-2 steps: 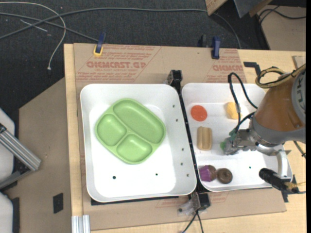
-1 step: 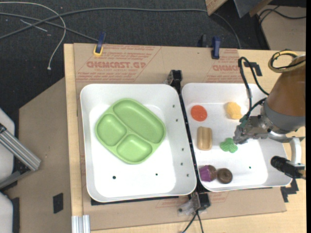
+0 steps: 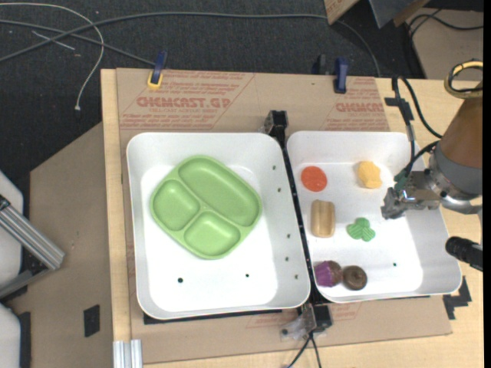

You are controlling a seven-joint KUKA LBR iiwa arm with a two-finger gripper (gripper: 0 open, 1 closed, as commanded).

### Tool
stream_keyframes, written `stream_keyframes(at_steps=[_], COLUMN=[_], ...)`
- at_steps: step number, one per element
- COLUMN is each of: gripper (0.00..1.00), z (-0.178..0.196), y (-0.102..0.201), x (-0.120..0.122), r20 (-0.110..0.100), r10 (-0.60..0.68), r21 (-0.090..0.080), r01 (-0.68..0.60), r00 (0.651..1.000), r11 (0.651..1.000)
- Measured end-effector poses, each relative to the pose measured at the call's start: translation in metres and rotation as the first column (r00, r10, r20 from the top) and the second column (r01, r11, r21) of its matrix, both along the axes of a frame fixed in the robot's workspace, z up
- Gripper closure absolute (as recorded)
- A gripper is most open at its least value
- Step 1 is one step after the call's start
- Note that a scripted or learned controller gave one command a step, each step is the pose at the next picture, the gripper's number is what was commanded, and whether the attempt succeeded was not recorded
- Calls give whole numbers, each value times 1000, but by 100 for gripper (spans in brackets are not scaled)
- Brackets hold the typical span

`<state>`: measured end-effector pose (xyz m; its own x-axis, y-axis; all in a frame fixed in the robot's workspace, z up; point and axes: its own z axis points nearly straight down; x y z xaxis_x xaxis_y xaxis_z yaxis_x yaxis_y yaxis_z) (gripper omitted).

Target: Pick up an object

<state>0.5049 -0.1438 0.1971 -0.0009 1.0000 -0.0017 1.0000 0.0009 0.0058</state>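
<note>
Pick not yet made, by the look of it. Grey arm's end effector (image 3: 393, 202) low over right-hand shallow white bin (image 3: 410, 271), near its right side; released or clenched, cannot tell. Nothing visibly gripped. Candidates all loose on bin floor: yellow blocky toy (image 3: 370, 174), orange round piece (image 3: 313, 179), tan bread-like block (image 3: 322, 218), green leafy piece (image 3: 360, 229) nearest, purple lump (image 3: 328, 273) touching brown ring (image 3: 354, 277). Left bin: green compartment plate (image 3: 205, 206). Remaining: descent, closure, lift.
</note>
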Motion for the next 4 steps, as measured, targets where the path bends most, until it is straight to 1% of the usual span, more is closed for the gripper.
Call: stream_keyframes(at_steps=[1, 2, 3, 4], gripper=[100, 100, 100, 100], z=[48, 56, 41, 43], y=[0, 49, 99, 153], x=[1, 14, 28, 35], r20=[1, -3, -9, -5], r10=[1, 6, 5, 6], r21=[0, 3, 5, 4], r01=[-1, -6, -5, -6], r00=[1000, 1000, 1000, 1000], r11=[1000, 1000, 1000, 1000])
